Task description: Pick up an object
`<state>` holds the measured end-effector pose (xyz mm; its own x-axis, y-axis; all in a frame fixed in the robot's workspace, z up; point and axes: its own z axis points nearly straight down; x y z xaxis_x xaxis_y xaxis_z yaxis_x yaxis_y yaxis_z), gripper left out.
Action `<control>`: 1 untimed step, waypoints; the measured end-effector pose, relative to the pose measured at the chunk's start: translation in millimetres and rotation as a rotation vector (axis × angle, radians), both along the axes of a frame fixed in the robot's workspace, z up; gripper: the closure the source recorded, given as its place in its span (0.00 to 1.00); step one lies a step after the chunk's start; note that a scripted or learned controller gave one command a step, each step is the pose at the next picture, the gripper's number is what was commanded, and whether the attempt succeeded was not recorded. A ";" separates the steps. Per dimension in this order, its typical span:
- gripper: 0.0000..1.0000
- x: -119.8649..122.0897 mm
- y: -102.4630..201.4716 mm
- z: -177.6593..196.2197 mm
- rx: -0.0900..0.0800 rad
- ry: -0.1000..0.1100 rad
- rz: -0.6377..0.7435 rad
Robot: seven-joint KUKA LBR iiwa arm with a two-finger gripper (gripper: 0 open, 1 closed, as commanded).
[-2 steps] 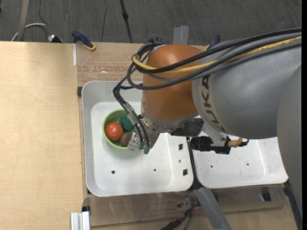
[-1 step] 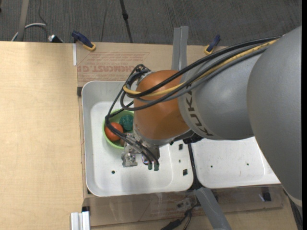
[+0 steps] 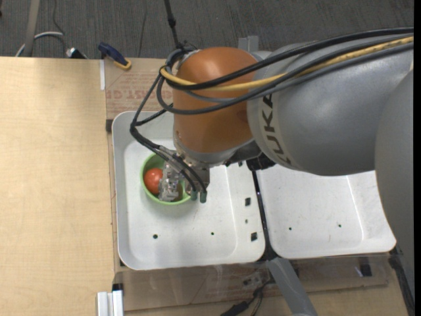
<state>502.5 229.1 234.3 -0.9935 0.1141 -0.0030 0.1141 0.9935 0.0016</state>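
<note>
The near edge of the tabletop (image 3: 197,285) shows a strip of brown surface with dark fittings and a grey bracket below the bins. On it sit two shallow white bins side by side: the left bin (image 3: 191,242) and the right bin (image 3: 329,222), their inner rims just beside each other. In the left bin, toward its left wall, lies a green bowl (image 3: 152,193) with a red ball (image 3: 153,176) inside it, at the bowl's left part. The claw (image 3: 176,184) is down in the bowl, just beside the red ball on its right; whether its fingers are apart or together cannot be told, and nothing is seen held. Above the claw the arm's orange band (image 3: 210,101) covers the far part of the left bin, and the grey arm (image 3: 329,104) extends to the right over the right bin, with black and yellow cables (image 3: 296,58) running along it. To the left stands a pale wooden board (image 3: 52,176). Farther off is grey carpet floor (image 3: 263,5) with a blue-handled tool (image 3: 113,54) at the board's far edge.
</note>
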 end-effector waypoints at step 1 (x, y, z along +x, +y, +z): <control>1.00 -24.7 -112.9 -66.9 -0.003 0.004 -0.664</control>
<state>477.8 116.2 167.3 -0.7123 0.7019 -0.0003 0.7019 0.7123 -0.0026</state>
